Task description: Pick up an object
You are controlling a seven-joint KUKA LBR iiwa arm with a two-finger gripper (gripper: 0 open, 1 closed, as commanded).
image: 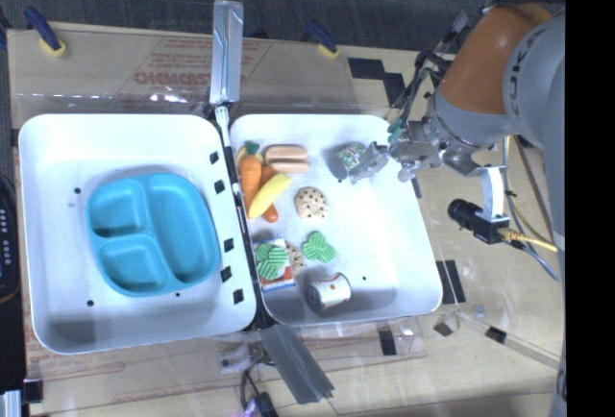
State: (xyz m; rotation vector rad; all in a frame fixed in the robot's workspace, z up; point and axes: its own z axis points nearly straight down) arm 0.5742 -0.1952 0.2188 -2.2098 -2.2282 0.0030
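Two white bins on the counter, gripper [370,160] over the right bin [404,242], clenched on a small green-grey object [348,157], lifted near the bin's far edge, blue tray [152,233] in the left bin.

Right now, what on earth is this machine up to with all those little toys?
A grey robot arm with an orange band reaches in from the right over the right-hand white bin. Its pincer is at a small greenish crumpled item near the bin's upper right. Toy foods lie untouched: an orange carrot, a yellow banana, a speckled cookie. The left bin holds a blue divided tray.
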